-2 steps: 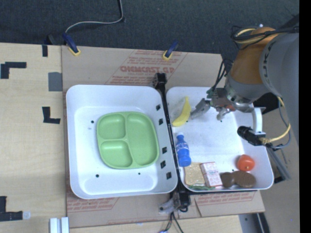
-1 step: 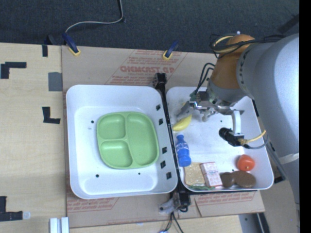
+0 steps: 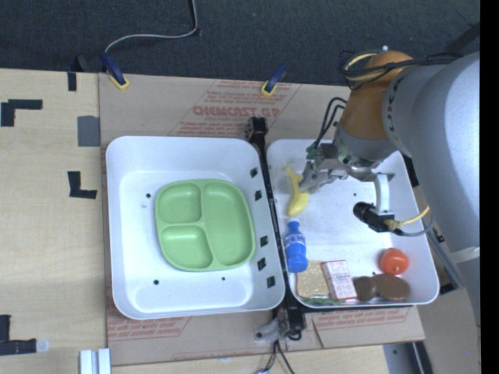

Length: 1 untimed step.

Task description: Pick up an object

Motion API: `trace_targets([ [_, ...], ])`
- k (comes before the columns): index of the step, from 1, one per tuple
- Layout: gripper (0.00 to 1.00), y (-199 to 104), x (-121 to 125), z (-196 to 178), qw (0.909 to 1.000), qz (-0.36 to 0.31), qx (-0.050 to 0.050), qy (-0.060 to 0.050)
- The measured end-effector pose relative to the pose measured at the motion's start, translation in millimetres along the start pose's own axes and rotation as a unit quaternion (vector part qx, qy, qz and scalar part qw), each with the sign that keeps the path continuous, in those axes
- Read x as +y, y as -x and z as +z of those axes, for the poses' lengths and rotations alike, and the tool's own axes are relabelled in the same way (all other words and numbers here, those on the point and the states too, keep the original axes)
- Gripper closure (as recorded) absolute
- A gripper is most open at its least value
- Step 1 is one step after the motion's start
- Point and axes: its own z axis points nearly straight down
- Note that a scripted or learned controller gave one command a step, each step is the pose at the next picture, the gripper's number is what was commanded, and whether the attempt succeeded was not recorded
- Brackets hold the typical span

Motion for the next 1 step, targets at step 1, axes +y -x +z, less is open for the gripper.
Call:
trace_targets([
  [1,0.00,0.0,-0.3,0.4,1.0000,0.000,0.000,0.000],
])
